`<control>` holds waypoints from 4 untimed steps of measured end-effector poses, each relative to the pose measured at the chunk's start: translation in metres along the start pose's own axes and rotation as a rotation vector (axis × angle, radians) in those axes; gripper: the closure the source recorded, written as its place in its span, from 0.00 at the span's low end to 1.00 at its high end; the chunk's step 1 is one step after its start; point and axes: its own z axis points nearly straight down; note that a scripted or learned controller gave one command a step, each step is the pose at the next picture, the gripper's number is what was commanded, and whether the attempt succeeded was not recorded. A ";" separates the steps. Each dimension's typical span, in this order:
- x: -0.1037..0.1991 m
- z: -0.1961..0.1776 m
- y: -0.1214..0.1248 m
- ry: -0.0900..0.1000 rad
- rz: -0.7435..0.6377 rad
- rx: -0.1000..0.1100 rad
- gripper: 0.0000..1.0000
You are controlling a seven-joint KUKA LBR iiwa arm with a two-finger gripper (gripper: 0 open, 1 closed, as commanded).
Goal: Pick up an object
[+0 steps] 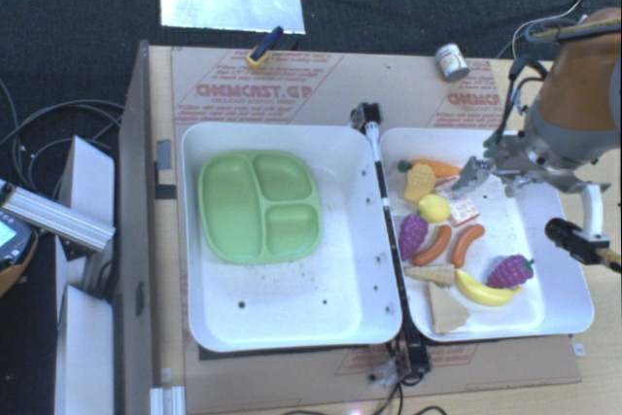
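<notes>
My gripper (493,182) hangs over the upper part of the right bin (569,306), open, with nothing between its fingers. Just left of and below it lie a red-and-white box (464,210), a lemon (433,207), a yellow corn piece (419,181) and a carrot (439,167). Lower in the bin are a purple grape bunch (412,234), two sausages (467,244), a banana (483,291), a second grape bunch (509,270) and a bread wedge (447,312).
The left bin (292,316) holds a green divided plate (259,205). A black divider bar (386,209) runs between the bins. A small can (451,61) and a yellow-tipped tool (263,47) lie on the cardboard behind. The arm's black side part (573,240) overhangs the right rim.
</notes>
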 end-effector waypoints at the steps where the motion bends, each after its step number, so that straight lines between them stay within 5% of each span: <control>1: 0.034 0.093 0.022 0.001 -0.001 0.004 0.00; 2: 0.033 0.079 0.025 -0.001 -0.002 -0.007 1.00; 3: 0.033 0.079 0.025 -0.001 -0.002 -0.006 0.00; 4: 0.024 0.121 0.058 -0.001 -0.001 -0.007 0.00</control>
